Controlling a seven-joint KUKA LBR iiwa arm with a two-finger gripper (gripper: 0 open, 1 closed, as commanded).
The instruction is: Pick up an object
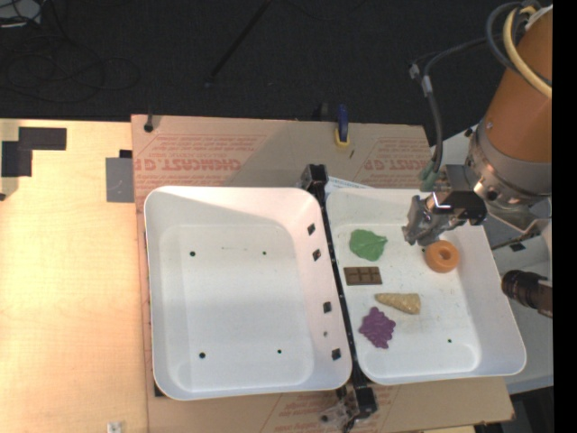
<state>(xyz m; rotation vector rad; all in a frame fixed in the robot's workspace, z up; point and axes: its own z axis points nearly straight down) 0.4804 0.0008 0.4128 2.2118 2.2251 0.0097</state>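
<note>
The right bin [469,350] holds several small objects: a green leafy piece [367,243], a brown chocolate bar [363,276], a tan wedge [399,302], a purple grape bunch [378,327] and an orange ring [442,257]. My gripper [420,227] hangs over the upper part of this bin, just up and left of the orange ring and to the right of the green piece. Nothing shows between its fingers.
The left bin [234,368] sits beside the right one, with a black clip rail [326,269] between them. Cardboard [234,152] lies under both bins and a wooden bench top [63,278] spreads to the left. A dark cylinder [529,290] sticks in at the right.
</note>
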